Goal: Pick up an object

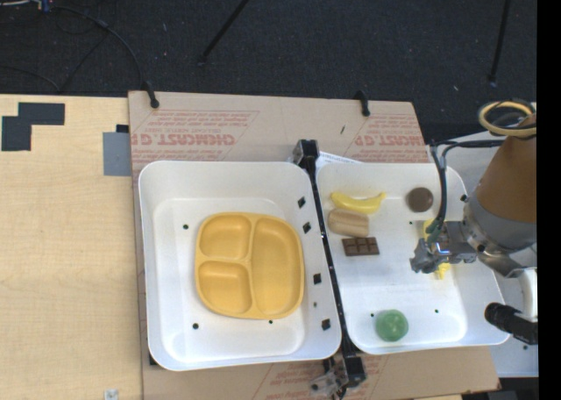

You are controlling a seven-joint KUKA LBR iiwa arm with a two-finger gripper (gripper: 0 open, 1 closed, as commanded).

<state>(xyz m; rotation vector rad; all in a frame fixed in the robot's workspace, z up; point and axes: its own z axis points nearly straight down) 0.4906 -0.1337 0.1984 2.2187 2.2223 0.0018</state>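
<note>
Overhead, from the single slanted camera view: two white bins side by side, the left bin [158, 214] carrying a yellow divided plate [250, 265] near its middle. In the right bin [456, 324], a banana [358, 203] and a tan block [348, 223] close to the inner edge, a chocolate bar [360, 247] just below them, a brown round piece [420, 199] toward the far right corner, a green ball [392, 325] near the front edge. Gripper [432, 258] low over the right edge of that bin, something yellow just beside it; cannot tell how far open, nor whether anything is held. Likely all light toy food: banana probably stiff plastic, smooth and curved, best taken across its thick middle; chocolate bar flat and hard to get under; ball prone to roll off the pads. Chocolate bar nearest, toward the bin's centre from the gripper; banana farther, toward the inner far corner; ball nearer the front edge.
</note>
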